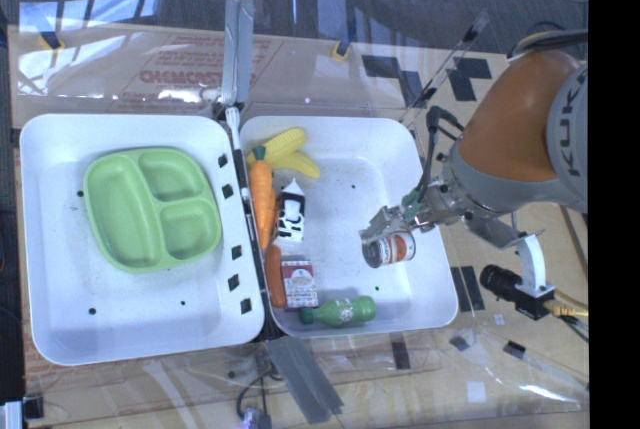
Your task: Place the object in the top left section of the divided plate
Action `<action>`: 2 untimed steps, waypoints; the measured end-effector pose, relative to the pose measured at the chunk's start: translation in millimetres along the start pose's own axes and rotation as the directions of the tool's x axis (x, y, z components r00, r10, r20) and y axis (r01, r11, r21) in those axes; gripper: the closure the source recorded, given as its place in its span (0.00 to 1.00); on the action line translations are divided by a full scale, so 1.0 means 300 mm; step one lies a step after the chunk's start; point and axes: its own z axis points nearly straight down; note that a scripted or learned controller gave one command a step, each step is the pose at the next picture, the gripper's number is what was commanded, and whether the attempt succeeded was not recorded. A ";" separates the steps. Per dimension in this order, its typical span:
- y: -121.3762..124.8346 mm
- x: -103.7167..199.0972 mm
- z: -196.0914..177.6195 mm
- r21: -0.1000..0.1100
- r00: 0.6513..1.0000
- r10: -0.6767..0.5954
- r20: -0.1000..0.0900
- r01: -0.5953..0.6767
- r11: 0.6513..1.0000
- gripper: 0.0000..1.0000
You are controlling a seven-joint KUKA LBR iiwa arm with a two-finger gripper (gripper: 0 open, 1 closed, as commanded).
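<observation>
Camera view, jaws point(383, 239) gripping small can point(390, 250) — mid right bin point(430, 179), open floor around

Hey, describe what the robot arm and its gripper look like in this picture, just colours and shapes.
The arm is bulky and rounded: a big orange section above a grey wrist, with dark letters on the grey casing at the right. The gripper at its end is small, metallic and grey. Thin dark cables run beside the wrist, and a black cylindrical part sits below the arm.
</observation>
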 end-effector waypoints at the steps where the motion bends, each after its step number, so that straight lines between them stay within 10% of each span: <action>1: 0.332 0.131 0.154 0.002 0.991 -0.136 -0.001 0.136 0.991 1.00; 2: 0.435 0.311 0.186 0.000 0.958 -0.287 0.001 0.287 0.958 1.00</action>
